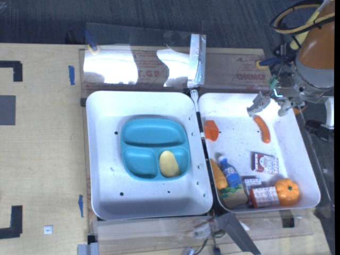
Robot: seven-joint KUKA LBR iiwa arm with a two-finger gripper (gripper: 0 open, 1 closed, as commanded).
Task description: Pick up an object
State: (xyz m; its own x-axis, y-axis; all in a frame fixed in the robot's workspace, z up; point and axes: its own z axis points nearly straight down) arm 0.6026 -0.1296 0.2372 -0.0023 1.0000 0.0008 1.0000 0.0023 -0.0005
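Observation:
My gripper (271,105) hangs over the back of the right bin (234,108), its two fingers (255,105) spread apart with nothing between them, so it is open. Just below it an orange sausage-shaped piece (262,129) lies on the bin floor, apart from the fingers. Farther left is an orange block (211,130). Toward the front sit a red-and-white box (264,163), a blue bottle (229,172), a red can (264,196) and a small orange pumpkin (287,191).
The left bin (106,116) holds a blue divided tray (146,134) with a yellow oval item (169,163) in one compartment. A clear panel (138,57) stands behind the bins. An orange-yellow piece (218,177) lies along the divider.

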